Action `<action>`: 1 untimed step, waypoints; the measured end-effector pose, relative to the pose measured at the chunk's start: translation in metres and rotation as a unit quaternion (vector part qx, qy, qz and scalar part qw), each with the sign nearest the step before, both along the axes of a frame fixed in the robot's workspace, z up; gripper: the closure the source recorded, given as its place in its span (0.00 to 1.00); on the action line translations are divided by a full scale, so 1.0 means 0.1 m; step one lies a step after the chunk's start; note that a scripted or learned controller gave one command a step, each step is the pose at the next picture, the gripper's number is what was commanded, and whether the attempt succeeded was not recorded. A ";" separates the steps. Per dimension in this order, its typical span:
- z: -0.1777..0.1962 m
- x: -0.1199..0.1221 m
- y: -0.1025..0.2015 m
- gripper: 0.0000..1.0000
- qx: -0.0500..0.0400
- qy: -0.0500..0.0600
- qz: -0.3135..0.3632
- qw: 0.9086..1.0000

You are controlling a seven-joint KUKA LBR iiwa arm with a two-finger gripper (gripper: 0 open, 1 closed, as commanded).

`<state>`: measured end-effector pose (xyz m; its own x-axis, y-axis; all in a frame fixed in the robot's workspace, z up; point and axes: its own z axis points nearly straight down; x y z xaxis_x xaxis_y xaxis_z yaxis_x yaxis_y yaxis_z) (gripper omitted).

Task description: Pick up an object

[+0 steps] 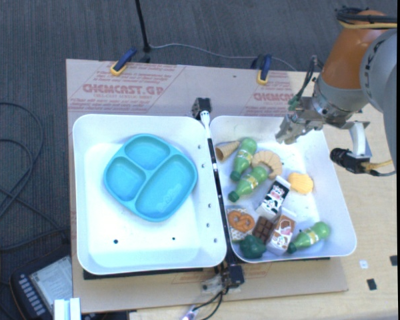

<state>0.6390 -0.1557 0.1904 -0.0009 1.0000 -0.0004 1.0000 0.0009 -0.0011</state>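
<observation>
The gripper (288,131) is seen at the upper right of the frame, over the bare upper part of the right bin (337,179); nothing is held, and how far it is open cannot be told. A loose target is best chosen: the orange piece (301,183) lies apart from the crowded bottles (247,172), so a straight descent is advised

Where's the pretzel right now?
The pretzel lies in the right bin, near its front-left corner, beside the chocolate bar and just above the broccoli.
</observation>
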 end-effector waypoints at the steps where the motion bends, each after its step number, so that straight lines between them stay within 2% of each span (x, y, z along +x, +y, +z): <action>1: -1.01 0.32 0.46 0.00 -0.001 -0.005 0.000 1.000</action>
